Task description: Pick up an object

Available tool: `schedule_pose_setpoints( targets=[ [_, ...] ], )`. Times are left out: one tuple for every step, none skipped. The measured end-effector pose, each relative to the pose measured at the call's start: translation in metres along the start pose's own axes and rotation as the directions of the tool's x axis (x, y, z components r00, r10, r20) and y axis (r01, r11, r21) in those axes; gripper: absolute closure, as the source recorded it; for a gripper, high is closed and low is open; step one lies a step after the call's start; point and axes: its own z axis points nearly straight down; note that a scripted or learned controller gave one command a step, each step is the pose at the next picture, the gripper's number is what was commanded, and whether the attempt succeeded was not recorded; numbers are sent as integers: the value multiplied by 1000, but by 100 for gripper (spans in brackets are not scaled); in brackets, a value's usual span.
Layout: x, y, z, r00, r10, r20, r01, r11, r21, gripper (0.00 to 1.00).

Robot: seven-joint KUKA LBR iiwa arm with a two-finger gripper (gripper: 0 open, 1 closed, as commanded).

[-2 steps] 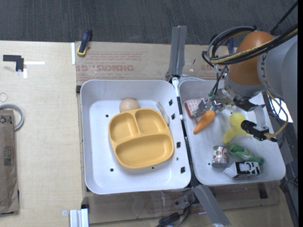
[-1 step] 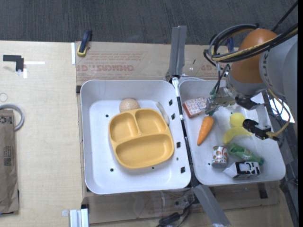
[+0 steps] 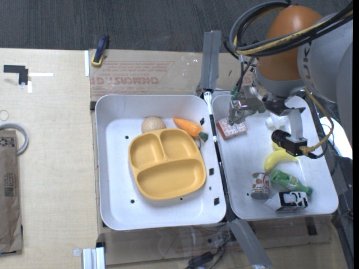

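My gripper [image 3: 236, 114] hangs low over the upper left of the right bin [image 3: 320, 206]. Directly under its tip lies a small red and white packet [image 3: 232, 129], which looks touched or nearly touched. Further down the same bin are a yellow banana [image 3: 279, 159], a small printed can [image 3: 259, 185], a green wrapped item [image 3: 289, 180] and a black and white carton [image 3: 292, 200]. The left bin [image 3: 112, 206] holds a yellow divided plate [image 3: 167, 164], an orange carrot [image 3: 188, 126] and a beige ball [image 3: 152, 124].
The arm's orange band [image 3: 294, 35] and its black cables [image 3: 263, 15] loom over the right bin's upper part. A grey divider [image 3: 211, 66] runs between the bins. A brown paper bag [image 3: 8, 189] lies on the bench at far left.
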Motion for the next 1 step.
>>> schedule_pose_setpoints(
  targets=[
    [-30, 38, -85, 995, -101, 1, 101, 995, -1, 100]
  ],
)
